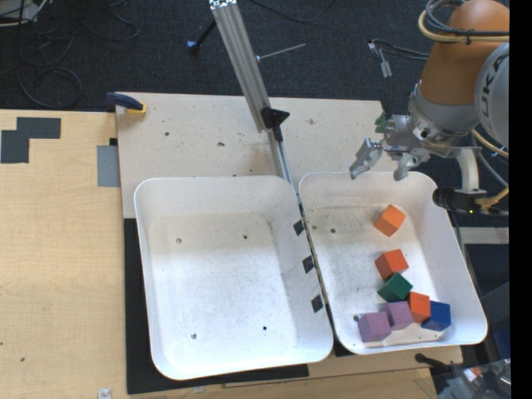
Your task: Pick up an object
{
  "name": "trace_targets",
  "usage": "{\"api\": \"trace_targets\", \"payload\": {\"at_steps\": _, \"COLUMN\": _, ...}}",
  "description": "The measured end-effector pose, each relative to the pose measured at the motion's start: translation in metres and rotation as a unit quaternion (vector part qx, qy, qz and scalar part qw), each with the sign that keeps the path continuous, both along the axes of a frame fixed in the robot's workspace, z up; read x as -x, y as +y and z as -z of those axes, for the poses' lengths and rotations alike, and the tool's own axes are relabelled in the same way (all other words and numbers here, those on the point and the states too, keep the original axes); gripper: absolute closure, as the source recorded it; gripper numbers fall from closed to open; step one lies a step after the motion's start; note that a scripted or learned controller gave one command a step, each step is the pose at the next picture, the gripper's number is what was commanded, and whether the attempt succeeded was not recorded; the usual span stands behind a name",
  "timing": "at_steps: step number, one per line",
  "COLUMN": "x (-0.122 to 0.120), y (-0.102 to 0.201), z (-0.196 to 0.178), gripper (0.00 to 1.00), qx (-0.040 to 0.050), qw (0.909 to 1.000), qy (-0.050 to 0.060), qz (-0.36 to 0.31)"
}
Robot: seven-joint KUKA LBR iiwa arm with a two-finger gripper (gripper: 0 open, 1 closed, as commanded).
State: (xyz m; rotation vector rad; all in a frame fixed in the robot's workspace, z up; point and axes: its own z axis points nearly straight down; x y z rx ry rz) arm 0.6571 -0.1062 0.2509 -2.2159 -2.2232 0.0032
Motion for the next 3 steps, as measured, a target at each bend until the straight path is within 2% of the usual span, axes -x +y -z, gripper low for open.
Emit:
{"api": "trace_targets", "payload": {"at_steps": 1, "x": 0.0, "y": 0.0, "z": 0.0, "gripper": 0.0, "qx": 0.0001, "qw": 1.0, "qy": 0.0, "qz": 0.0}}
{"api": "trace_targets", "payload": {"at_steps": 2, "x": 0.002, "y": 0.001, "z": 0.044, "gripper": 0.0, "qx": 0.0002, "qw": 1.0, "qy": 0.002, "qz": 0.001}}
{"api": "trace_targets", "payload": {"at_steps": 3, "x": -0.006, "y": 0.001, "z": 0.099, "gripper": 0.0, "qx": -0.0001, "qw": 1.0, "qy": 0.003, "qz": 0.0}}
